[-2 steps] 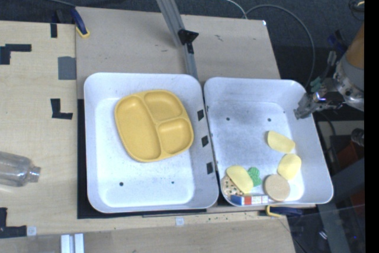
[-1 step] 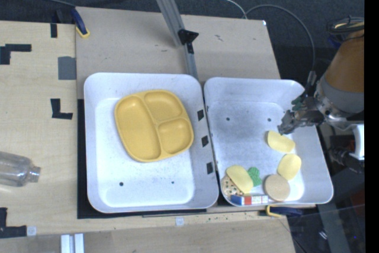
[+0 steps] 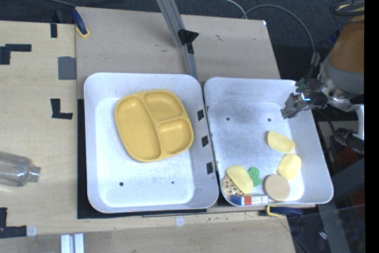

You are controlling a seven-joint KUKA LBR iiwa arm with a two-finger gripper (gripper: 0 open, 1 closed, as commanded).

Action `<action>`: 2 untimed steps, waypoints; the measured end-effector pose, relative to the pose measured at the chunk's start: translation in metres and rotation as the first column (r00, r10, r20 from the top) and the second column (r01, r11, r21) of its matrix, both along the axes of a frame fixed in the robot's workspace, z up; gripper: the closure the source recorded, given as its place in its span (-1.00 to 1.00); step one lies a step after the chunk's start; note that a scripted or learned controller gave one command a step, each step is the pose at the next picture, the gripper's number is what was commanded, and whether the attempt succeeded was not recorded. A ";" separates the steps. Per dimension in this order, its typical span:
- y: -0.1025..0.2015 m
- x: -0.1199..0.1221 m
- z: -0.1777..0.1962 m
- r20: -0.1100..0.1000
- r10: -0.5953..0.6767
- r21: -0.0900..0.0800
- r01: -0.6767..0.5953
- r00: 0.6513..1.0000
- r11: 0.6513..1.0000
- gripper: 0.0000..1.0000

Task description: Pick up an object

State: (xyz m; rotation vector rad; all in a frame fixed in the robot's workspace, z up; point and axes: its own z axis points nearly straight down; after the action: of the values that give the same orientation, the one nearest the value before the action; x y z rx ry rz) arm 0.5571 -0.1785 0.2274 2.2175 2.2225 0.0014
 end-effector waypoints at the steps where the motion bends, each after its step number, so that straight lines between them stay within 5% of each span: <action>1: -0.029 0.008 0.029 0.000 -0.002 -0.001 0.002 1.000 1.000 1.00; 2: -0.012 -0.002 0.022 -0.004 -0.001 0.000 0.001 1.000 1.000 1.00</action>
State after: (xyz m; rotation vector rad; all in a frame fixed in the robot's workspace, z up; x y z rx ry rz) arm 0.5547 -0.1901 0.2490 2.2212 2.2231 -0.0035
